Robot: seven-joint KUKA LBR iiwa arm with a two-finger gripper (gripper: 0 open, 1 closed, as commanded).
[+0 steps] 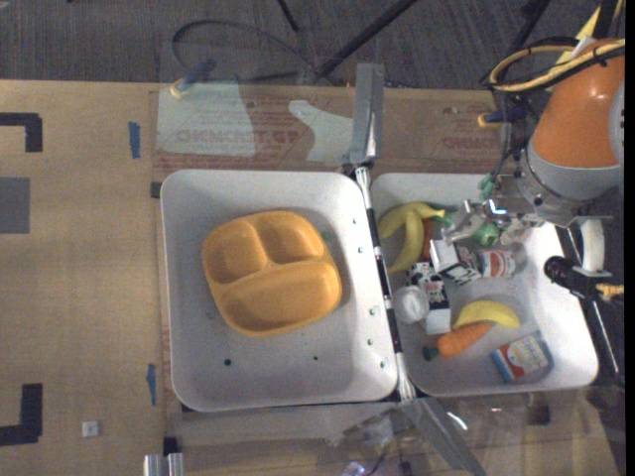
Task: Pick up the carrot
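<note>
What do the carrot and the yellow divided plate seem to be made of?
The carrot looks like a molded plastic toy: even orange color, smooth rounded body, small green stub at one end. The yellow divided plate also seems plastic, with a matte to slightly satin finish, one uniform color and soft rounded ridges between its three compartments. Neither can be settled for sure from above.

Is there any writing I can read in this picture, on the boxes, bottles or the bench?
None can be read for sure.
Cardboard sheet behind the bins: large printed letters, upside down, too faint to read.
Small carton: label blurred.
Black-and-white carton: pattern, no legible words.
Small bottle: red label, too small to read.
</note>
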